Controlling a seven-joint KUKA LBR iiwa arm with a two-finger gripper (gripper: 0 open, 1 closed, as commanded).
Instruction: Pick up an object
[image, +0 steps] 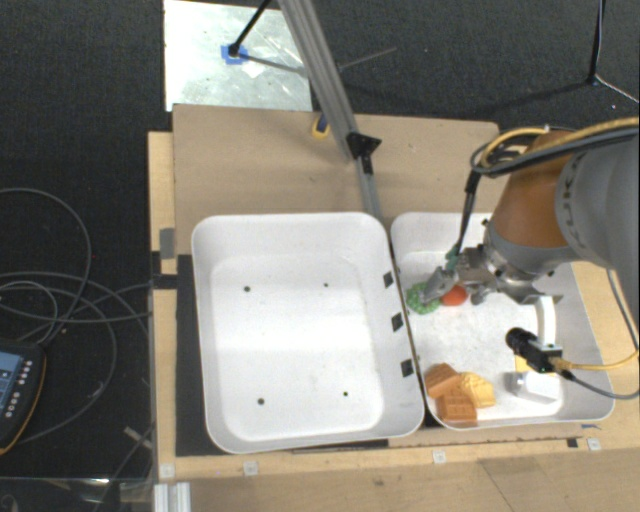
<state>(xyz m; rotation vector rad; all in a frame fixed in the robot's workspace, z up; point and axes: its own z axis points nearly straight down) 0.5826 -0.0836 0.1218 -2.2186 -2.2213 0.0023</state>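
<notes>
Tan bench (260, 160) under two white bins (290, 330); dark carpet (70, 100) — loose cables (50, 290).

Two bins sit side by side on the bench (300, 160): the left bin (215, 330) mid-frame, the right bin (420, 235) toward the right edge. In the right bin, a leafy piece (420, 301) lies by its left wall, a round piece (455, 296) just right of it, and blocky pieces (458, 390) at its lower left corner.
</notes>
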